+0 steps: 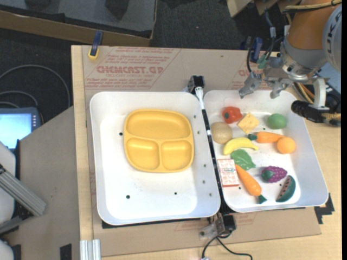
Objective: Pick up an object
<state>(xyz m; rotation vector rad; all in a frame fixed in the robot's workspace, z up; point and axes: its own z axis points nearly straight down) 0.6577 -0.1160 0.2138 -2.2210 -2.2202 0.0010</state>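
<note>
My gripper [258, 92] hangs open over the far rim of the right bin [313, 167], with nothing between its fingers. Just below it in the bin lie a red pepper [232, 114], a yellow cheese wedge [248, 123] and a green lime [277, 121]. Farther forward are a potato [220, 132], a banana [240, 144], a small carrot [268, 137], an orange [286, 145], a green pepper [242, 159], a large carrot [250, 181], purple grapes [274, 173], a watermelon slice [286, 189] and a red-and-white box [227, 173].
The left bin [108, 172] holds a yellow divided tray [159, 140]. A black-handled tool [198, 88] lies along the gap between the bins. A blue-and-yellow item [95, 45] sits at the bench's far left corner.
</note>
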